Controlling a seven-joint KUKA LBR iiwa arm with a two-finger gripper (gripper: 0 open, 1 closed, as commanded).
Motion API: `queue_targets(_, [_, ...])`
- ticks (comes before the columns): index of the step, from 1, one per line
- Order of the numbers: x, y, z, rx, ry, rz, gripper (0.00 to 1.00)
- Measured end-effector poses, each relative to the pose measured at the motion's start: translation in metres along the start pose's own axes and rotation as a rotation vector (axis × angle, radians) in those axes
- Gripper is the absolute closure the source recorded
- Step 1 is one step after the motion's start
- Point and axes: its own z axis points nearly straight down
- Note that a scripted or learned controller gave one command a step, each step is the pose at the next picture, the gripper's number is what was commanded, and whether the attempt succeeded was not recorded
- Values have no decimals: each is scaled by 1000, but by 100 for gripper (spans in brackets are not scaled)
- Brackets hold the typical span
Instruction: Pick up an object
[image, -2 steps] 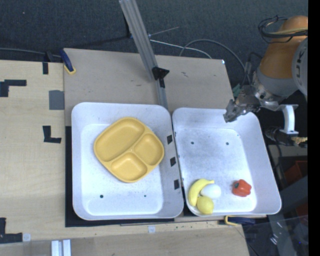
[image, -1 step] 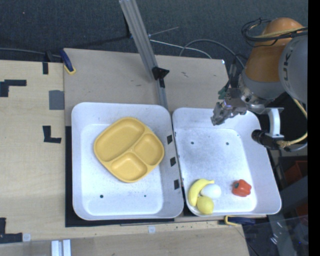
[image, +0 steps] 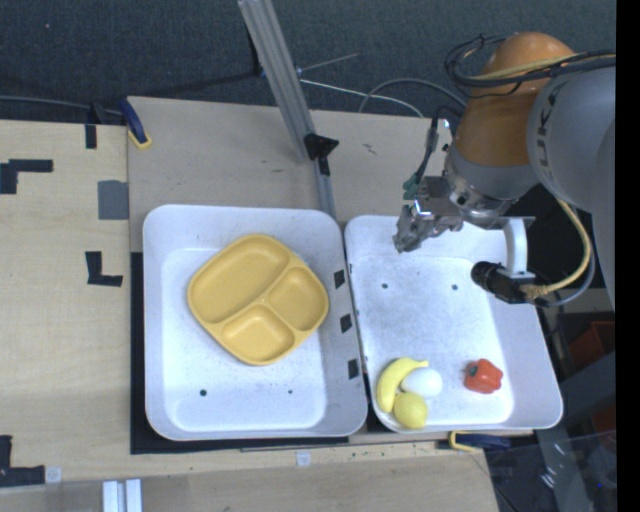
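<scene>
We see the gripper (image: 408, 238) above the right bin's (image: 455, 310) far left corner; we cannot tell its state. A banana (image: 395, 377), egg (image: 423, 382) and lemon (image: 410, 409) cluster at its near edge, a red pepper (image: 483, 376) near them. A yellow plate (image: 258, 298) fills the left bin (image: 170, 400).

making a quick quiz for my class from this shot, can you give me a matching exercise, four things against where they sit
Things:
1. yellow divided tray
2. red pepper
3. banana
4. hand

Places:
A. over the right bin's far edge
B. near corner of the right bin, beside a white egg
C. in the left bin
D. right bin, near its right wall

Pairs: 1-C, 2-D, 3-B, 4-A
</scene>
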Motion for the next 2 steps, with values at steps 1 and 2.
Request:
queue_targets(1, [58,-6,-4,1,0,-1,100])
queue_targets(2, [113,-14,15,3,-1,0,100])
